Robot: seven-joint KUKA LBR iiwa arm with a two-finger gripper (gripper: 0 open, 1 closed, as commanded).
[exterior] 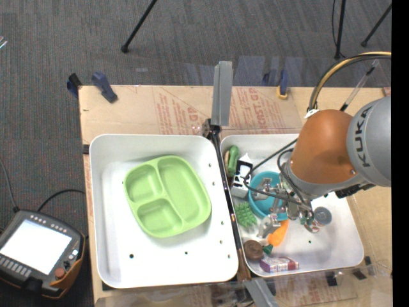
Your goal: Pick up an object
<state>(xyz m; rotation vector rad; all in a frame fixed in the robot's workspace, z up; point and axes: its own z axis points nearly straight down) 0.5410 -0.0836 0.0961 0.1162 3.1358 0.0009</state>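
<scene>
Arm's orange wrist band (323, 152) is sitting closest to the lens, hanging over the right bin (345, 235). Below it the tool (291, 206) is hovering among the clutter; can't tell whether it's apart or together, too much cabling in the way.

Likely target, my guess: orange carrot toy (278, 234), lying just below the tool, beside a teal bowl (263, 194). Nearby: green spiky toy (245, 213), brown round piece (253, 249), pink-and-white box (279, 265) near the front wall.

To do it well: come straight down over one item w/ room on both sides, since things are crowding together & touching.

Left bin (112, 235) is carrying a green divided plate (167, 196). Both bins are resting on a plywood table (147, 110); dark carpet, tripod legs behind, teach pendant (38, 251) on floor at left.
</scene>
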